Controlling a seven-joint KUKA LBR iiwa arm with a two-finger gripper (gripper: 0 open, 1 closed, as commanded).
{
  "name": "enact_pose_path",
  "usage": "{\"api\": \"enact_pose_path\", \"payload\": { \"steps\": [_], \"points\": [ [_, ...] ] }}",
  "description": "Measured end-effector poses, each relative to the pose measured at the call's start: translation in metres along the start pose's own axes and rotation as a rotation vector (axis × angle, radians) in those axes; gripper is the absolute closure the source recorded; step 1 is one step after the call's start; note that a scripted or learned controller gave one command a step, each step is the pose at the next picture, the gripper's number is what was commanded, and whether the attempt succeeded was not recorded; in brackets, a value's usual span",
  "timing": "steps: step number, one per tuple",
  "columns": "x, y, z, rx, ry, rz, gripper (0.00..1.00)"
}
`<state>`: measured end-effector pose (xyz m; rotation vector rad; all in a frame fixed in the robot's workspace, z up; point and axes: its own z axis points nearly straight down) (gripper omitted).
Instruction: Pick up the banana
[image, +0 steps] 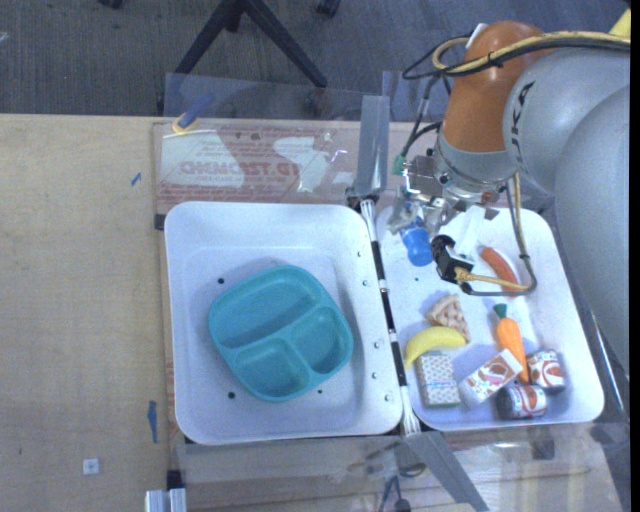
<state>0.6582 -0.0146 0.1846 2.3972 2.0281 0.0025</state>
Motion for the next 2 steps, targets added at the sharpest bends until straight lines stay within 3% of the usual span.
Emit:
{"api": "enact_pose_path", "payload": {
  "steps": [1, 2],
  "points": [
    [0.0, 0.0, -0.0002, 0.0, 0.0, 0.0, 0.0],
    [0.0, 0.0, -0.0002, 0.0, 0.0, -0.001, 0.0]
  ]
}}
